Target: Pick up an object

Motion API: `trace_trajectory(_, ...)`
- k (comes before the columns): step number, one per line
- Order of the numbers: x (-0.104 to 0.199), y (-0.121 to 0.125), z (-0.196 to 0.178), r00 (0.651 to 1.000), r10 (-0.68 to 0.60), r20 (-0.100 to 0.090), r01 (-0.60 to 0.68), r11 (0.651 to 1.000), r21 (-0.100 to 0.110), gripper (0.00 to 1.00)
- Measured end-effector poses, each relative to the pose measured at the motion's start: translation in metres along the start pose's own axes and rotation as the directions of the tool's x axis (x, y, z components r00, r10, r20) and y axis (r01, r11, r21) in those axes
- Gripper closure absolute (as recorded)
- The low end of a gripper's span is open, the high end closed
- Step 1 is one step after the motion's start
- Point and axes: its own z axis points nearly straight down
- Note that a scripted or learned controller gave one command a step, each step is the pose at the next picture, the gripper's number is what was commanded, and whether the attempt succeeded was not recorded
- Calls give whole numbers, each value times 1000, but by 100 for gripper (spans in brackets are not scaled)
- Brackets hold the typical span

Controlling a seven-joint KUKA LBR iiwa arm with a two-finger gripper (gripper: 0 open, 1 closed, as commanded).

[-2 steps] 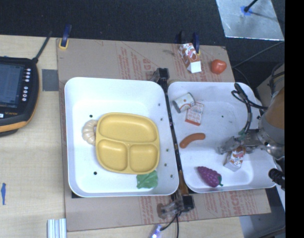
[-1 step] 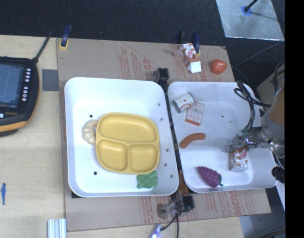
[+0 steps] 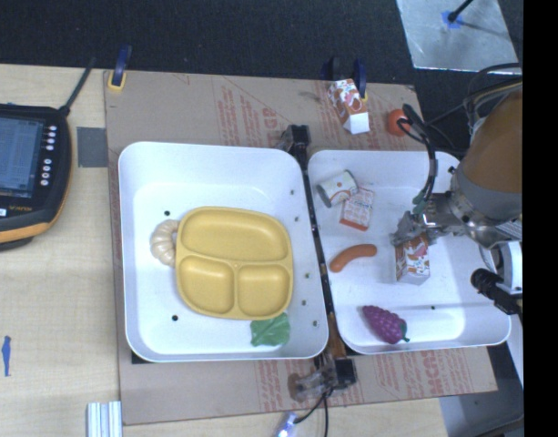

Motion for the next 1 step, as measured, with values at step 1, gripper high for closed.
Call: trace_trajectory(1,76,21,-35,1000,1,0,-1,1000,0,100)
